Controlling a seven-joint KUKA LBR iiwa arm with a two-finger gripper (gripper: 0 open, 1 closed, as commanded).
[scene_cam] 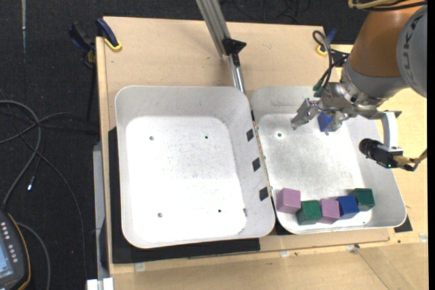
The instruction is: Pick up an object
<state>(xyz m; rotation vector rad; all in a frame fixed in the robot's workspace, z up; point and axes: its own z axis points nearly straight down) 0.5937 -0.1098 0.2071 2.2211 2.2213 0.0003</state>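
My gripper (319, 121) hangs over the far part of the right bin (309, 166), on the grey arm with its orange band (380, 44) reaching in from the right. A small blue block (326, 122) shows between its fingers, partly hidden by them, and the gripper is shut on it. Along the right bin's near edge several blocks lie in a row: a purple block (289, 200), a green block (310, 211), a pink-purple block (330, 208), a blue block (349, 204) and a dark green block (365, 198).
The left bin (180, 166) lies beside the right one, their rims meeting at the middle (255, 159). A slanted metal pole (211, 7) runs down from the back to the bins' junction. Clamps sit at the bench's far corners (109, 37).
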